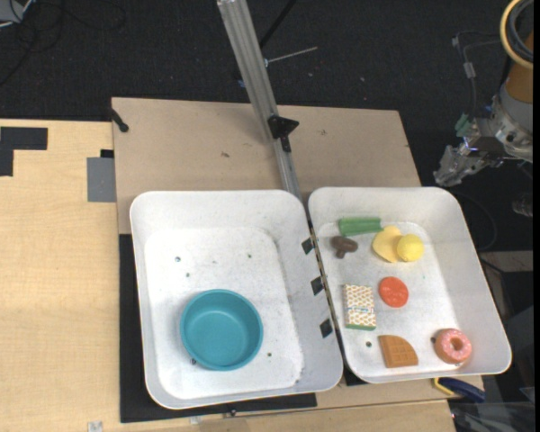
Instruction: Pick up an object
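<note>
Here, the hand [457, 162] is being held off the right bin [472, 232], beyond its far right corner, above the dark floor; whether it is open or closed cannot be told. In that bin a green block [359, 226], brown piece [344, 246], yellow toy [400, 245], red disc [393, 292], wafer [359, 305], toast [397, 351] and pink donut [452, 346] are lying. A teal bowl [220, 328] is sitting in the left bin [207, 219].
</note>
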`<state>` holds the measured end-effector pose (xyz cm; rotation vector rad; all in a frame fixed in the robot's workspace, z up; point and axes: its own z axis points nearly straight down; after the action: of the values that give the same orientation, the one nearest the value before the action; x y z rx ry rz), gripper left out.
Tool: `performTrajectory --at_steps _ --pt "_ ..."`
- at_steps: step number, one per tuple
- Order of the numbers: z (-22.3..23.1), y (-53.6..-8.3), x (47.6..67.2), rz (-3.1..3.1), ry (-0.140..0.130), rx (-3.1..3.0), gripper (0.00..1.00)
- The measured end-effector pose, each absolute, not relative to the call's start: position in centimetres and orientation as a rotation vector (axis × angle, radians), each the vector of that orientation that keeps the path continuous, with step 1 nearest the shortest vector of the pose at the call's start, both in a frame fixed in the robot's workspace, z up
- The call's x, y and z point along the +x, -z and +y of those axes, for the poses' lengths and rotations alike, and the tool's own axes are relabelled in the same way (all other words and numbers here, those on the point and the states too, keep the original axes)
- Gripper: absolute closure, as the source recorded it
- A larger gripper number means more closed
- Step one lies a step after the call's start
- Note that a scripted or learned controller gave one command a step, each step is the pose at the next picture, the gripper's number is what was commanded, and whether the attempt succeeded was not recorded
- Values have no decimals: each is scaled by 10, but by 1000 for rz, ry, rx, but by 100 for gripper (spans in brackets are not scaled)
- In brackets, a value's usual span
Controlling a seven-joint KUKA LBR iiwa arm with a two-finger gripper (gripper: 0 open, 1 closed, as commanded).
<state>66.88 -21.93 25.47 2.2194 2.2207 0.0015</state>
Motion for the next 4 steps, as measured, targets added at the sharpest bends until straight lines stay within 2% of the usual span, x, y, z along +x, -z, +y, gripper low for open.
performTrajectory --at_steps 1,3,4 --pt "-173 -249 643 2225 0 2219 100" --pt "-91 -235 615 2226 1 2219 100" --pt "-47 -235 592 2226 0 2219 100"
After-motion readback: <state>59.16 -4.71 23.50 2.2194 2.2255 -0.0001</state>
